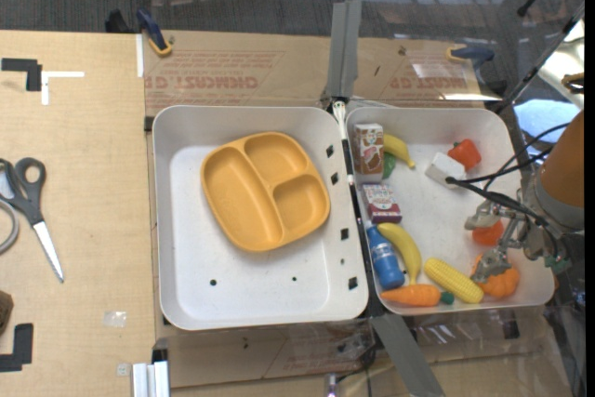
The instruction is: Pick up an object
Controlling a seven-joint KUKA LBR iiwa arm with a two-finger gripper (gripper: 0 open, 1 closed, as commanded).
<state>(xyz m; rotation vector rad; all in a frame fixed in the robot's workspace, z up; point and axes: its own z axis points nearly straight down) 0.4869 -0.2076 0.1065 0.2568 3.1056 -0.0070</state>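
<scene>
Half-hidden orange toys crowd the tool; its grip can't be made out.

Overhead slanted view of 2 bins

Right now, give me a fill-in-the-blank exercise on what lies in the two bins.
1. The orange divided plate lies in the ____ bin.
2. The blue bottle lies between the bin's divider wall and a yellow ____.
3. The corn cob lies in the right bin near its ____ edge.
4. The pincer is over the ____ bin.

Missing words: left; banana; front; right
</scene>
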